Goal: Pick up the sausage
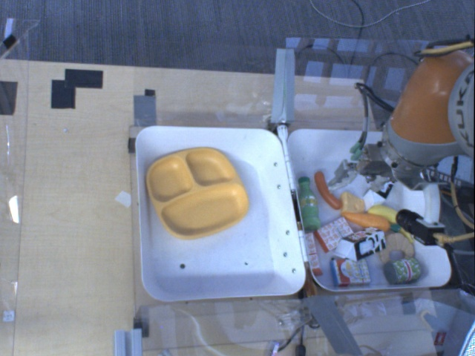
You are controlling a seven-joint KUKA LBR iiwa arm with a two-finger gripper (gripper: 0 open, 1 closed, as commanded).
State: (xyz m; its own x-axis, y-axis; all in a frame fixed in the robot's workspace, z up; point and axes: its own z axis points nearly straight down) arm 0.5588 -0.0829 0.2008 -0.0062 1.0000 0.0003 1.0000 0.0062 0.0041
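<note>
Sausage [326,190]: lying in right bin [297,154], just beside green bottle [309,205]. Likely light, stiff plastic, smooth, slippery; gripping across middle advisable. Gripper [349,170] hovering near, jaws seemingly open, holding nothing.

Pale wooden bench [67,221] against grey ribbed carpet [148,13].

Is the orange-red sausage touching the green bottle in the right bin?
Apart. The camera view shows white bin floor between the orange-red sausage and the green bottle.
</note>
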